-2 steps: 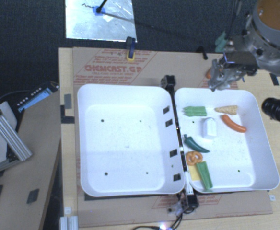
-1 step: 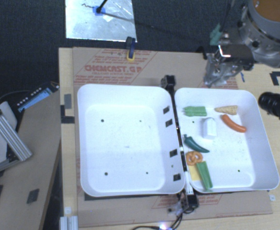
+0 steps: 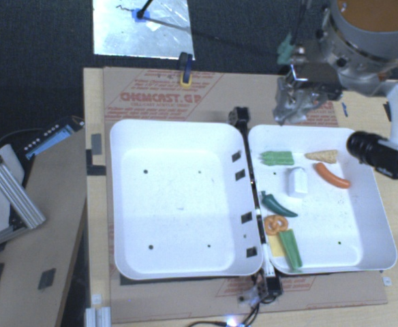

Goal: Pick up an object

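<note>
Hovering above the back rim of the right bin (image 3: 379, 213), near the cardboard sheet (image 3: 158, 95) under both bins: gripper (image 3: 296, 106), hanging from the grey arm with nothing visible in its grasp. Impossible to tell from this slant whether apart or together, too blurred and too dark.

Still at the approach step, by the look of it; no pick begun, no contact with anything.

Lying loose on the floor of the right bin, 8 small things to choose from:
- green ridged piece (image 3: 277, 158), nearest the gripper, just inside the back wall
- tan wedge (image 3: 323, 156), beside it toward the right
- orange sausage (image 3: 332, 176), just in front of the wedge
- white block (image 3: 296, 181), hard to read against the white floor
- dark green pepper (image 3: 279, 204), close to the middle divider
- orange pretzel (image 3: 276, 224), touching or nearly touching the yellow piece (image 3: 276, 245)
- long green stick (image 3: 291, 248), lying against that yellow piece

Nothing to pick in the left bin (image 3: 120, 182).

Likely called for next: settling on 1 target, probably the green ridged piece or the sausage, both well apart from their neighbours; moving forward over it, lining up across its narrow side, then coming straight down. Best avoided: the crowded cluster by the divider, with 3 things packed close and the wall in the way.
</note>
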Available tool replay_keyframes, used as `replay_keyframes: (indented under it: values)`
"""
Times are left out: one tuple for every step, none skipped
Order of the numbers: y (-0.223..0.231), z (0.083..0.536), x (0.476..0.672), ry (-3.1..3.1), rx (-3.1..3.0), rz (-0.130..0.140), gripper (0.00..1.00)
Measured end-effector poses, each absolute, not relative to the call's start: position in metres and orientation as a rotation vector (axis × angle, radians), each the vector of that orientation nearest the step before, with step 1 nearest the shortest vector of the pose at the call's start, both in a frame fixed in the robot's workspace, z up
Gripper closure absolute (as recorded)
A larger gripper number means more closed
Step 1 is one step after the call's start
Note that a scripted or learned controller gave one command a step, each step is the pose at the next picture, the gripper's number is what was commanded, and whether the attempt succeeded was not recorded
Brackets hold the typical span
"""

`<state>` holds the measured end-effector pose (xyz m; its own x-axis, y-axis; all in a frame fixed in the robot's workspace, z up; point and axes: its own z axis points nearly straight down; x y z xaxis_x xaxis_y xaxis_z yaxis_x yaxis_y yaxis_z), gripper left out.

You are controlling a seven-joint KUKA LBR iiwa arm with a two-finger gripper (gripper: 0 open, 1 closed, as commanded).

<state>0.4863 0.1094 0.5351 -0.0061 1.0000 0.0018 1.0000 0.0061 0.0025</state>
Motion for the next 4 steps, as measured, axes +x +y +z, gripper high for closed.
replay_keyframes:
  values:
    - [0.175,0.474,0.486,2.235,2.212,-0.004,1.0]
    - [0.238,0.384,0.485,2.235,2.214,-0.011,1.0]
    - [0.234,0.544,0.487,2.223,2.211,0.031,1.0]
    - [0.234,0.535,0.486,2.228,2.215,0.003,1.0]
